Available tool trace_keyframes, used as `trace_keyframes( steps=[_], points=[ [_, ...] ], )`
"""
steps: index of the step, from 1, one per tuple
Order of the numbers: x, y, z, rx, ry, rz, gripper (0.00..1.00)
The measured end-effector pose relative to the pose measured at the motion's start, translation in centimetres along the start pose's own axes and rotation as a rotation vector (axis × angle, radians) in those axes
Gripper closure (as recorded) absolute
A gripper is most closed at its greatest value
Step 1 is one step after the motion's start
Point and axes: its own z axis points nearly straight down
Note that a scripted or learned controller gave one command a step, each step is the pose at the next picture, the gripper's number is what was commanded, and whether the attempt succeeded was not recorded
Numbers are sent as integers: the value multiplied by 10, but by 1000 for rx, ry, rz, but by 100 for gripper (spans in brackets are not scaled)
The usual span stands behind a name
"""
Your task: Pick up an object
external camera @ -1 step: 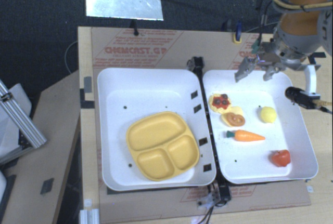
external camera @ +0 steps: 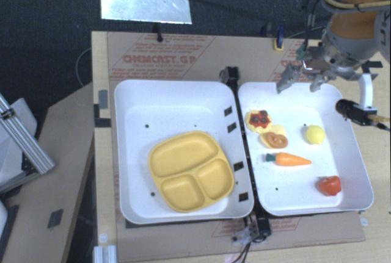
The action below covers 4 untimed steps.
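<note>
**End effector spread and bare above the right bin's far rim**

The grey arm (external camera: 357, 5) enters from the right at about two o'clock, its orange band uppermost. Its end effector (external camera: 301, 82) hangs over the far edge of the right bin (external camera: 351, 152), with the two fingers (external camera: 286, 83) spread apart and nothing between them.

Inside the right bin lie five small toy foods, all well apart from the end effector. Taking the bin's middle as the dial's centre, a flat pizza slice (external camera: 258, 119) with dark and red toppings sits at ten o'clock, and a round tan pastry (external camera: 274, 140) lies just beside it, toward nine o'clock. A carrot (external camera: 288, 160) rests on its side at about seven o'clock, its green end pointing to the left bin. A yellow lemon (external camera: 314, 133) sits at two o'clock, and a red fruit (external camera: 329, 185) lies at five o'clock, close to the near rim.

The left bin (external camera: 131, 133) holds a yellow divided tray (external camera: 190, 170) with three compartments, lying flat toward the near side. Both bins stand on the bench (external camera: 183, 54).
</note>
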Motion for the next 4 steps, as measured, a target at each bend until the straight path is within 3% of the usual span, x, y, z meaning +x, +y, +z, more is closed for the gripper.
trace_keyframes(
  steps=[1, 3, 4],
  points=[
    [8, 7, 51, 4, 0, -2, 0],
    [-8, 6, 153, 2, 0, 3, 0],
    [-8, 8, 138, -3, -1, 2, 100]
  ],
)
